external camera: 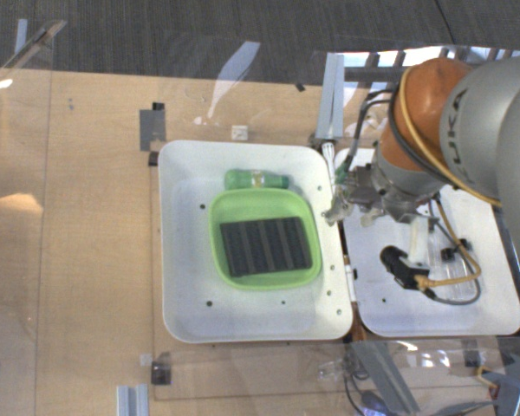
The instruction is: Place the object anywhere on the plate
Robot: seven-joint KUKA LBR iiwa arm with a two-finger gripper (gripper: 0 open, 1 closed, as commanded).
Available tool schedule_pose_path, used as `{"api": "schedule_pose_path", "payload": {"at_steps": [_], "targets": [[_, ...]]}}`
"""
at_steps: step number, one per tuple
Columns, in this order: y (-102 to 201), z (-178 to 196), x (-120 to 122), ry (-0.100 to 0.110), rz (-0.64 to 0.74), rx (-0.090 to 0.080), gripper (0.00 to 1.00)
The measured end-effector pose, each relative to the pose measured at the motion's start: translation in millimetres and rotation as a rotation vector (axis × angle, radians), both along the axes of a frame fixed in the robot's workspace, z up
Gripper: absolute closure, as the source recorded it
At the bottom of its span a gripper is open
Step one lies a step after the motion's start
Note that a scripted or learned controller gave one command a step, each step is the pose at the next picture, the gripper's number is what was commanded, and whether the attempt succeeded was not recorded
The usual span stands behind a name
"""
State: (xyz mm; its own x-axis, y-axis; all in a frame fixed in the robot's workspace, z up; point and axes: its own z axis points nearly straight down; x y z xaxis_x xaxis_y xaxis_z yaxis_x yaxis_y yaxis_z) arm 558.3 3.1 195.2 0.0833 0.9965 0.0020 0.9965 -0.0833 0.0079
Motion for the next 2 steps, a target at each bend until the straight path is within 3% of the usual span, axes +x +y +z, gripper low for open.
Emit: {"api": "schedule_pose_path", "payload": {"at_steps": [1, 2], "targets": [[-0.1, 0.0, 0.0, 0.0, -0.001, 0.0, 0.0], [0.8, 10.5, 1.9, -0.004, 0.004, 0.001, 1.0]]}}
